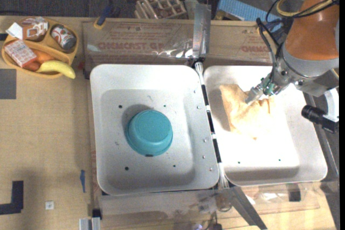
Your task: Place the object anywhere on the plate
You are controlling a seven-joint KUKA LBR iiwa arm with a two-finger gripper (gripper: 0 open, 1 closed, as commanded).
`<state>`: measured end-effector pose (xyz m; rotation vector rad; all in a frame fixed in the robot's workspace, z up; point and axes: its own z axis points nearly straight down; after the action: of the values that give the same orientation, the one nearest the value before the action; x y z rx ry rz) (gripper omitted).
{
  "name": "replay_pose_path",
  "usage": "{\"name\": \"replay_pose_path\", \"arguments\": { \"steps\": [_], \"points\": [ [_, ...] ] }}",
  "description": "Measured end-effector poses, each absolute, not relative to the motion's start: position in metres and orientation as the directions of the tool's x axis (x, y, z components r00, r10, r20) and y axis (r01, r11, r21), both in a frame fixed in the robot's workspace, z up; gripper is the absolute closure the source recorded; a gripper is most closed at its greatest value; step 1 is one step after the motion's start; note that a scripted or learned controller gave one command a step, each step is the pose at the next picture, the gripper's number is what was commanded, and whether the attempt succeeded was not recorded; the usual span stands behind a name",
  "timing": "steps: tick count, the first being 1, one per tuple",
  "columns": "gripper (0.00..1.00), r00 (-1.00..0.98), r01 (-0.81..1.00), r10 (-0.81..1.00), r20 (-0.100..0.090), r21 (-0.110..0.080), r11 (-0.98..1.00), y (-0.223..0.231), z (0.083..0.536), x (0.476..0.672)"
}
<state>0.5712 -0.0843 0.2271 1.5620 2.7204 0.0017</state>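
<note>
The gripper [254,95] at the end of the grey-and-orange arm [312,35] hangs low over the right bin [280,161], its tip at the upper edge of a pale tan slice of bread [237,107] lying in that bin's left half; whether it is open or grasping the slice cannot be told. A teal plate [150,132] sits upside down in the left bin [108,94].

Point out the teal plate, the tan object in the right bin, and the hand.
teal plate [150,132], camera view, middle of its top surface, left bin.
tan object [236,106], camera view, its broad pale middle.
hand [253,96], camera view, fingertip end, over the object's right side.
</note>
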Motion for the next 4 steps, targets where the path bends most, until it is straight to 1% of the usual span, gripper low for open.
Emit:
{"name": "replay_pose_path", "arguments": {
  "steps": [1, 2, 3, 4],
  "points": [
    [1.00, -0.798, 0.602, 0.602, -0.005, 0.004, 0.798, -0.036, 0.236, 0.582],
    [1.00, -0.969, 0.247, 0.247, -0.007, 0.003, 0.969, 0.003, 0.235, 0.592],
    [1.00, -1.000, 0.004, 0.004, -0.008, 0.002, 1.000, 0.046, 0.241, 0.612],
    [1.00, -1.000, -0.003, -0.003, -0.008, 0.003, 1.000, 0.097, 0.245, 0.620]
  ]
}}
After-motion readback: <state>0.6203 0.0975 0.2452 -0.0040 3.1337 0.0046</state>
